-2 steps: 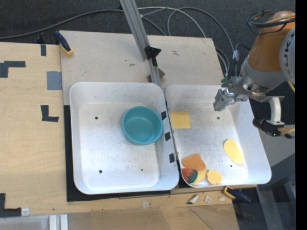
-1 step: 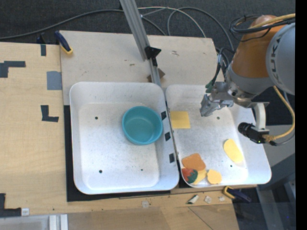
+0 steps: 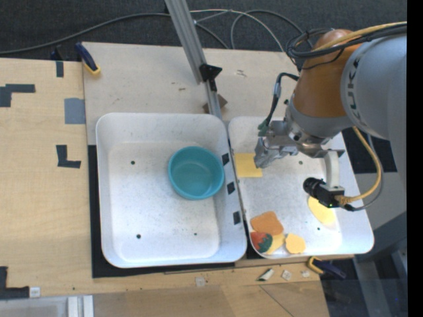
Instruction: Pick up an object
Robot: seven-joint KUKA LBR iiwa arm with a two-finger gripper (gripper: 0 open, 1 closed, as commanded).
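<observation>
My gripper [image 3: 263, 156] hangs low over the left side of the right bin [image 3: 344, 243], its tip right at a flat yellow square piece [image 3: 247, 166] that lies against the bin's left wall. An orange piece [image 3: 266, 222], a red and green round item [image 3: 262, 243] and a small yellow round piece [image 3: 295, 244] lie near the front of the same bin. Another yellow piece [image 3: 322, 212] rests at its right, partly under a black fitting. A teal bowl [image 3: 195, 172] sits in the left bin [image 3: 115, 177].
A slanted grey metal pole [image 3: 188, 35] rises behind the bins. Cables trail over the bench at the back. The grey and orange arm [image 3: 337, 78] covers the right bin's far half. A yellow-handled clamp [image 3: 87, 58] lies at the bench's far left.
</observation>
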